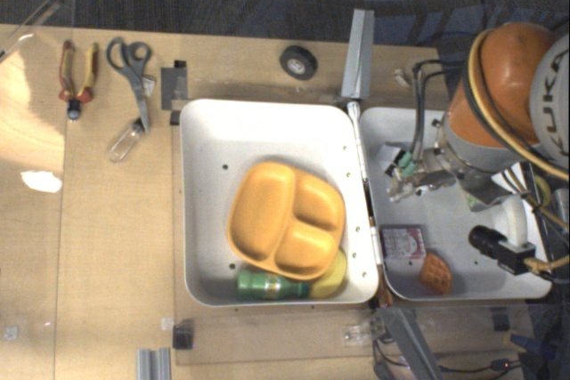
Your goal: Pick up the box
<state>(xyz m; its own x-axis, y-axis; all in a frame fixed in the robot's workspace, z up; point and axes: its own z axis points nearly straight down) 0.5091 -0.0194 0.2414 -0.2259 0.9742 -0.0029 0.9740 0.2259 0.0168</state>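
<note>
Right now the pincer (403,178) hangs over the right bin (463,280), near its left wall, at the end of the grey and orange arm (508,93). I cannot tell how it stands, because it is small and dark in this view. Nothing shows in its grip.

Just below the pincer, toward the near edge, the box (403,243) lies flat on the bin floor. It is small, thin and pinkish, and it sits close to the bin's left wall. Beside the box, a bit farther from the pincer, is a small brown crumbly thing (435,272).

The box looks light, probably made of card. It should be stiff enough to lift, but a hard squeeze could crush it. Its top may be smooth and a bit slippery. I think the best way is to come straight down and pinch it across its two short sides. The wall is close, so there is little room on that side.

Off to the pincer's other side, the left bin (205,191) holds a yellow tray (287,218).
</note>
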